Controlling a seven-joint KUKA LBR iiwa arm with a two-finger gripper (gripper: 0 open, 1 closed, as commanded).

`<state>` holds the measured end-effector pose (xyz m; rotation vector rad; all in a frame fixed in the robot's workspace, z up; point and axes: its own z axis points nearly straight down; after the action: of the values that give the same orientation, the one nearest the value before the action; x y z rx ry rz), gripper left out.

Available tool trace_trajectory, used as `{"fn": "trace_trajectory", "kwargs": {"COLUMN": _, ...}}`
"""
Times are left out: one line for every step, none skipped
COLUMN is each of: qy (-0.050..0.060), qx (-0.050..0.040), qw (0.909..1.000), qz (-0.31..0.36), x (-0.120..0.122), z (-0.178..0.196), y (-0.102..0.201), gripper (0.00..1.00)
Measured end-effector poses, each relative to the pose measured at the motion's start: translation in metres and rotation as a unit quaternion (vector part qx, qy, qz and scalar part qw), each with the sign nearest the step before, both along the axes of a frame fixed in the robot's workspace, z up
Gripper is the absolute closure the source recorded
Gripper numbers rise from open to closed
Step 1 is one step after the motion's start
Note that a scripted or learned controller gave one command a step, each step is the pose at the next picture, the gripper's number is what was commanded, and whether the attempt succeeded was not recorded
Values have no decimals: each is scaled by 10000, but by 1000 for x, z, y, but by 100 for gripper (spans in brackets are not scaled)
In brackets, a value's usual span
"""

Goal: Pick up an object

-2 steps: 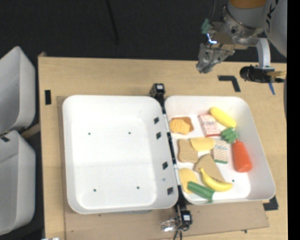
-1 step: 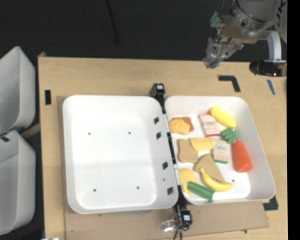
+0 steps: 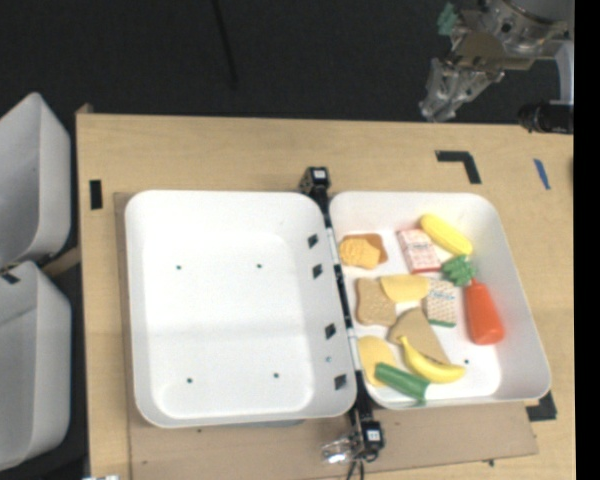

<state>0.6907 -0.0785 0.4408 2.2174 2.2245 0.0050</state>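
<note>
My gripper (image 3: 448,96) hangs high at the top right, above the bench's far edge and well clear of both bins. The right bin (image 3: 515,268) holds several toy foods: a yellow banana (image 3: 446,234) at the back, a pink packet (image 3: 418,250), an orange waffle (image 3: 361,252), a red carrot with a green top (image 3: 482,311), bread slices (image 3: 377,301), a second banana (image 3: 430,362) and a green pepper (image 3: 400,380) at the front.
The left bin (image 3: 220,308) lies beside the right one, joined along a black hinge line (image 3: 335,288). White shapes (image 3: 20,268) stand past the bench's left edge. Black tape marks (image 3: 460,163) sit on the wooden bench top.
</note>
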Motion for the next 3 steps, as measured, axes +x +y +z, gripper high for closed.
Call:
{"fn": "trace_trajectory", "kwargs": {"qy": 1, "qx": -2, "qw": 10000, "qz": -5, "x": 0, "z": 24, "y": -11, "gripper": 100}}
{"fn": "trace_trajectory", "kwargs": {"qy": -20, "qx": 5, "qw": 10000, "qz": 26, "x": -7, "z": 95, "y": -5, "gripper": 100}}
{"fn": "trace_trajectory", "kwargs": {"qy": 7, "qx": 5, "qw": 10000, "qz": 1, "x": -21, "z": 109, "y": -38, "gripper": 100}}
